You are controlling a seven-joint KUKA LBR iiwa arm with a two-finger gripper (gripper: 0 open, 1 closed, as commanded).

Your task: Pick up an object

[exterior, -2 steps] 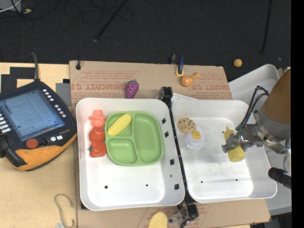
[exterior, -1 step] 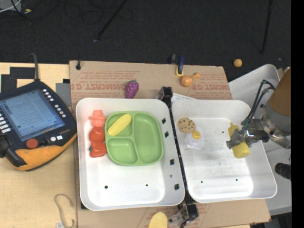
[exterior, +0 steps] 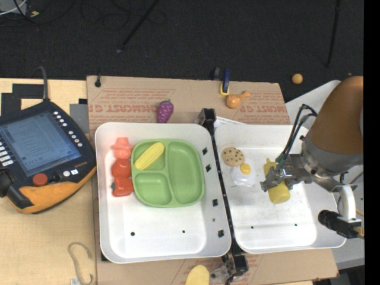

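In the right bin (exterior: 297, 233), a yellow object (exterior: 279, 193) lies right under my gripper (exterior: 275, 181). The gripper's dark tip covers the object's middle, and another bit of yellow (exterior: 270, 165) shows just above the tip. To the gripper's left in the same bin lie a round cookie (exterior: 232, 155) and a white fried egg (exterior: 243, 172). The left bin (exterior: 154, 233) holds a green divided plate (exterior: 169, 177) with a corn cob (exterior: 148, 155) on it. A red and pink toy (exterior: 121, 168) lies beside the plate.
A purple grape bunch (exterior: 165, 110) and an orange toy (exterior: 236, 100) lie on the cardboard behind the bins. A yellow item (exterior: 198, 274) sits below the front edge. A teach pendant (exterior: 41, 153) rests at the left. The arm's body (exterior: 338, 135) looms over the right bin's right side.
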